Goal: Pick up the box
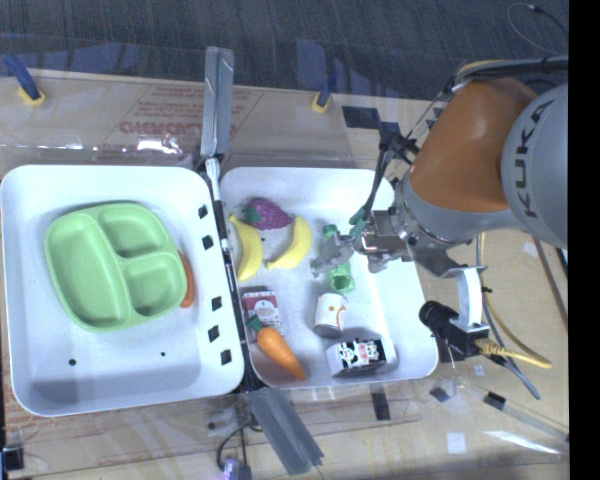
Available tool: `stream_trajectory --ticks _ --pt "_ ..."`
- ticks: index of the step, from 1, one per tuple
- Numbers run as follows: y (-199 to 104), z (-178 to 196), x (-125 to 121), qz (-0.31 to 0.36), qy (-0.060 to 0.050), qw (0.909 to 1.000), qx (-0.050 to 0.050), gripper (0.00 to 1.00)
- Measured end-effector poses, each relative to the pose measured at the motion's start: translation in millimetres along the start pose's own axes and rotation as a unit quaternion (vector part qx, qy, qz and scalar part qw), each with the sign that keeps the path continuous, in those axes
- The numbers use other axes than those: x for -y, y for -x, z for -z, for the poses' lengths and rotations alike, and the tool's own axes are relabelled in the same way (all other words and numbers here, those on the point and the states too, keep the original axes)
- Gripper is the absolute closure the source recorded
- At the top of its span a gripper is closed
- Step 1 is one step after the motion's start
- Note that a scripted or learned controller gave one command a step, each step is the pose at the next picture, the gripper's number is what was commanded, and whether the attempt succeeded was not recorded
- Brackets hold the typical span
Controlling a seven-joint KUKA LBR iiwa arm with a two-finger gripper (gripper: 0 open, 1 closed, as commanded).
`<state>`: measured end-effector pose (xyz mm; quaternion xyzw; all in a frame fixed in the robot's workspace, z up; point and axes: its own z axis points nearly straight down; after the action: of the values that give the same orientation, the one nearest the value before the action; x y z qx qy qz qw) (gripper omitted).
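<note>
Approach step, by my read: nothing is grasped yet. The gripper (pixel 332 256) sits low over the middle of the right bin (pixel 400 366), beside a small green item (pixel 332 234) and above a white cup (pixel 329 313).

Target options: the cow-print box (pixel 360 354) lies on its side near the bin's front edge, right of the carrot (pixel 279 354) and just below the cup. A second small carton (pixel 261 307), red and white, lies at the left wall under the bananas (pixel 270 245). Cow-print one looks like the cleaner pick, with more room around it.

State of the fingers: cannot tell. They blur into the green item and the metal of the wrist. No box is between them, that much is clear.

Next move, as I judge it: shift toward the bin's front, centre over the cow-print box, line the fingers across its short side, then drop. Risk: the cup is near the box and could get nudged or caught.

Arm pose: reaches in from the right, orange band (pixel 465 153) high over the bin's right rim, wrist pitched down and leftward toward the bin centre. Cables trail off the wrist to the desk (pixel 500 408).

Left bin (pixel 30 368) holds a green tray (pixel 115 263); not involved.
</note>
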<state>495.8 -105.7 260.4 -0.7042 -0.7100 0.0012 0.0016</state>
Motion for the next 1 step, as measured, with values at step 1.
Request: stream_trajectory --ticks 1 --pt "23.1 -118.5 20.2 -0.072 -0.001 0.9974 0.000 0.00"
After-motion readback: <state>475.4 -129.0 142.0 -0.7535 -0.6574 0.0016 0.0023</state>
